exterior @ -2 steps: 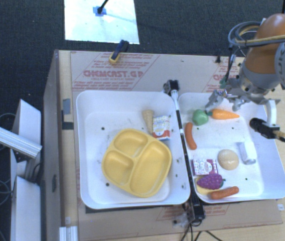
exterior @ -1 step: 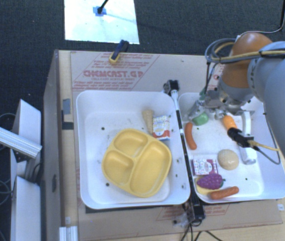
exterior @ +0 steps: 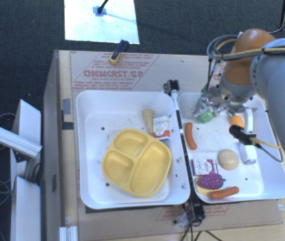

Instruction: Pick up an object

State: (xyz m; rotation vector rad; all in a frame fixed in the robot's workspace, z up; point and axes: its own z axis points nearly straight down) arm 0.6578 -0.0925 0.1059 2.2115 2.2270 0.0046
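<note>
Claw point(exterior: 206, 109) down on green object point(exterior: 206, 116)

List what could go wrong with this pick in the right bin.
1. The gripper is low over a green item near the bin's back wall; a finger may hit that wall.
2. The green item is small and partly hidden, so the fingers may close beside it and lift nothing.
3. The orange piece and white tool lie close by and could be knocked aside.
</note>
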